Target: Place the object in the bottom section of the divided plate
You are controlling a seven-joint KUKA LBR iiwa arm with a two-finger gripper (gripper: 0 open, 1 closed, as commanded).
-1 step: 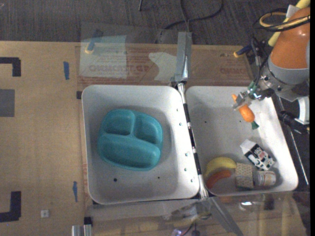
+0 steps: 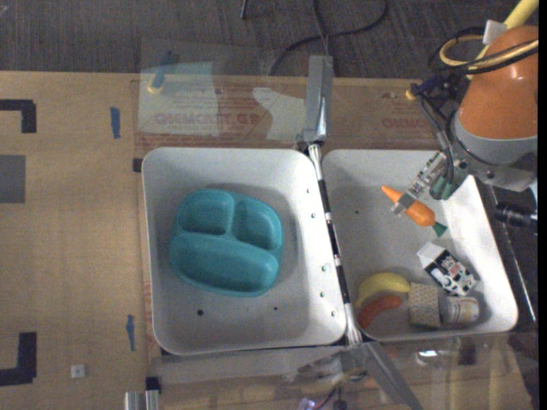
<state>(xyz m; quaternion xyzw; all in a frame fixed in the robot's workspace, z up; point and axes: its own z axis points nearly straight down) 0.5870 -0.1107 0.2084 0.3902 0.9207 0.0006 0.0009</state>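
My gripper (image 2: 430, 180) is over the right bin (image 2: 487, 229), near its upper right corner. I take the carrot (image 2: 413, 207) as my landmark, because it is the thing closest to my fingertips. It lies on the bin floor just below and a little to the left of my gripper. Its long axis runs at a slant, from the thin orange tip at the upper left to the green end at the lower right. Whether my fingers are apart or together, I cannot tell; they are small and mixed with cables in this view, and I do not see anything between them.

The task does not say which object, so I judge the carrot is the likely one, as it is directly under my reach. Below the carrot, toward the near edge of the same bin, there are other things: a black and white box (image 2: 448, 270), a banana (image 2: 382, 286) with a red thing (image 2: 379, 309) touching it, and a small patterned cup (image 2: 425, 305) lying on its side.

The blue plate (image 2: 227, 242) is far to the left of the carrot, in the left bin (image 2: 171, 314), across the wall between the two bins. Its bottom section (image 2: 224, 266) is the wide one on the near side.

So the coming move depends on this: I must go down and slightly left, and turn my fingers across the carrot's slanted axis, not along it.
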